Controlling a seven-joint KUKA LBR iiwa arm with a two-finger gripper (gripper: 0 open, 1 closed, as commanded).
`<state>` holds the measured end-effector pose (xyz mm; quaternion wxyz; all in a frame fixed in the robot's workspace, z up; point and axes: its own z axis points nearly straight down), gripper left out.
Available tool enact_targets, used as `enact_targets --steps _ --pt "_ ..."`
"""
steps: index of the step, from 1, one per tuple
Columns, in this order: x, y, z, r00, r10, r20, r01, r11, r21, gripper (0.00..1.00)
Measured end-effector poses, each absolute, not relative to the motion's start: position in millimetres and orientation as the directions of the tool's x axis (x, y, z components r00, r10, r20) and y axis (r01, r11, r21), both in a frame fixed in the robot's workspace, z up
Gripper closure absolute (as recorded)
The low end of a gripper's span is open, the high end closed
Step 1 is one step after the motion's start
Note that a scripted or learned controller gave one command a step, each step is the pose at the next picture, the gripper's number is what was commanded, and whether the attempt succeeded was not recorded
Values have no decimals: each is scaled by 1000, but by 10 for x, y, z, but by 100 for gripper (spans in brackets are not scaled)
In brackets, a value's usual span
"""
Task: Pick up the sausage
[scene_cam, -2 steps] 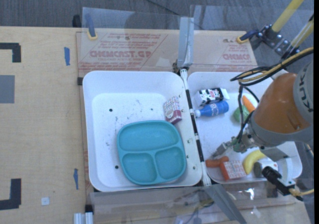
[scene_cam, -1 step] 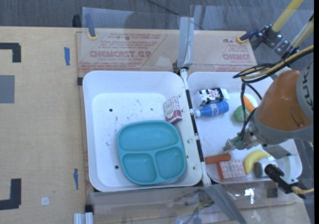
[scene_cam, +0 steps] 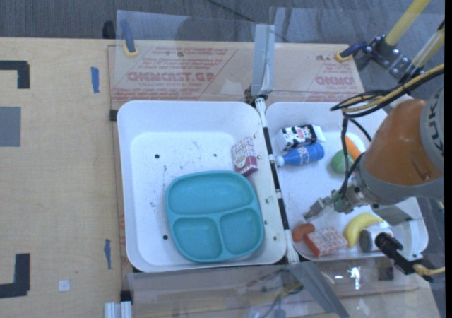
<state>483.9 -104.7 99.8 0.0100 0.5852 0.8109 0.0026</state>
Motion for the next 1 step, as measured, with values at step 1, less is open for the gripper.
enact_targets --steps 1 --pt "4815 -1013 885 -336 942 -5 942 336 7 0"
